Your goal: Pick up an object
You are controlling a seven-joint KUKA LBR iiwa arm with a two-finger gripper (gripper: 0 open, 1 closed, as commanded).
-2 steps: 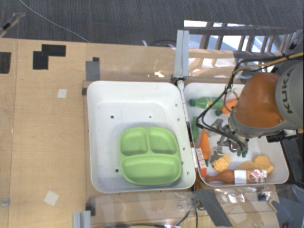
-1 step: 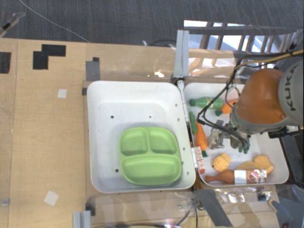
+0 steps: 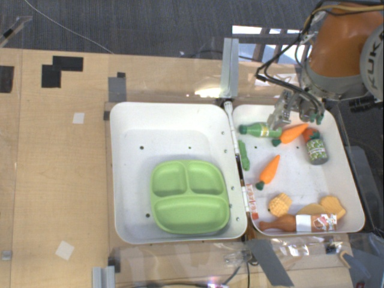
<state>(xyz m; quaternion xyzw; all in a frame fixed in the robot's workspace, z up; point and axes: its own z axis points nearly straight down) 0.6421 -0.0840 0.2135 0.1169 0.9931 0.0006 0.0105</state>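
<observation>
Here the likely target is a carrot (image 3: pixel 293 133) near the far edge of the right bin (image 3: pixel 354 209), lying tilted with its green end touching a green bottle (image 3: pixel 260 130). The gripper (image 3: pixel 295 111) hangs just above it, lined up for a grab; its state I cannot tell. A 2nd carrot (image 3: pixel 269 170) lies mid-bin, a jar (image 3: pixel 316 149) beside the first. The left bin (image 3: pixel 126 161) carries a green tray (image 3: pixel 189 197).

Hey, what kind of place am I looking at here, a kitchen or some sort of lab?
Most likely a robot lab's grasping test bench, not a kitchen. A grey and orange arm reaches over two shallow white bins, the food is toys like a carrot, and cables and taped brackets ring the wooden bench.
</observation>
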